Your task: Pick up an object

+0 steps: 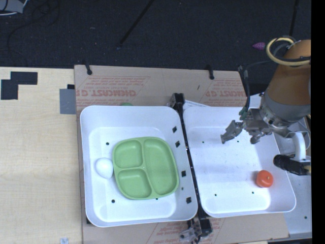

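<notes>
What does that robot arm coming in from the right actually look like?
A thick round grey arm with a broad orange band above the wrist, and a yellowish cable loop at its top. It ends in a small dark grey metal hand with two thin fingers.

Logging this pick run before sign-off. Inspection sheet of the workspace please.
Surface: left bin and right bin, side by side on cardboard sheet.
Job's things: green divided plate and white egg in left bin, touching; orange ball in right bin.
Clutter: nothing seen.
Gripper: gripper over right bin, apart from ball, fingers spread, holding nothing.
Cables: yellow loop on arm.
Surroundings: wooden bench, dark floor.
</notes>
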Robot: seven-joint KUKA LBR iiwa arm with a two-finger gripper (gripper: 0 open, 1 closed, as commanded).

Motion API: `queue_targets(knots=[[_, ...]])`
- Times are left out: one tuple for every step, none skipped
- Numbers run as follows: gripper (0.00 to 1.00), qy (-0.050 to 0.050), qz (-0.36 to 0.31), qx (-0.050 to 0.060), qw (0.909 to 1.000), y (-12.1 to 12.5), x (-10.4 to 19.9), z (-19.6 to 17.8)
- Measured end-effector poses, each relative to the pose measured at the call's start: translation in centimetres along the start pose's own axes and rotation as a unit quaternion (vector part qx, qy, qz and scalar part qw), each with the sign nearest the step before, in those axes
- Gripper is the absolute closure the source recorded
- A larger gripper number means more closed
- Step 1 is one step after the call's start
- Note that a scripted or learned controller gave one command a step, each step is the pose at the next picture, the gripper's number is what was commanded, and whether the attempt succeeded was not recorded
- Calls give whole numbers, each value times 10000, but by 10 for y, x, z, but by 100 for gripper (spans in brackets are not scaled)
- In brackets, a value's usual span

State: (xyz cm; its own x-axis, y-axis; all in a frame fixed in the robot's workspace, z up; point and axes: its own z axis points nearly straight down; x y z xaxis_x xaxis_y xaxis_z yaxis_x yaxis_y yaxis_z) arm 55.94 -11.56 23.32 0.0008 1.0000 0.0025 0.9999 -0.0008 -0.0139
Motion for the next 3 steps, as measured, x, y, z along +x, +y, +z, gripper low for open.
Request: queue_targets(knots=[[0, -8, -6, -52, 10000, 2, 0, -5], [0, -4, -4, -25, 10000, 2, -2, 59], [0, -2, -5, -30, 10000, -5, 2, 105]])
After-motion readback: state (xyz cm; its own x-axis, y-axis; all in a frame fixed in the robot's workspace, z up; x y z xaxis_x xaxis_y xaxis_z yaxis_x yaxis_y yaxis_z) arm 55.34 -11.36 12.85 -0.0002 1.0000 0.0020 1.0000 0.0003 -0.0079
